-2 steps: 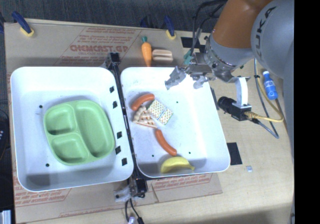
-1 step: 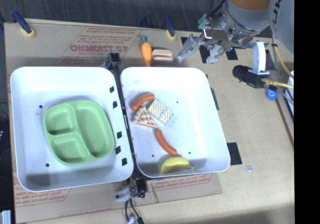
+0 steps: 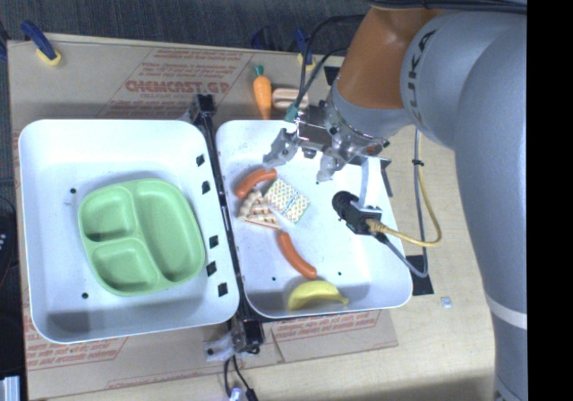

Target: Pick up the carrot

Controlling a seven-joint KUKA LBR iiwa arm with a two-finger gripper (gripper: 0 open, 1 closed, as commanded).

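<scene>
The carrot (image 3: 260,95), orange with a green top, lies on the cardboard just behind the right bin's far rim, outside the bin. My gripper (image 3: 303,159) hangs over the far part of the right bin (image 3: 385,278), a short way in front and to the right of the carrot. Its two fingers (image 3: 278,150) stand spread apart and open, with nothing between them. The grey arm with its orange band comes in from the upper right.
The right bin holds a sausage (image 3: 254,180), a patterned square block (image 3: 288,200), waffle pieces (image 3: 254,209), a second sausage (image 3: 295,254) and a banana (image 3: 315,295). A green divided plate (image 3: 141,234) sits in the left bin (image 3: 45,149). A blue clamp (image 3: 40,41) sits at the far left.
</scene>
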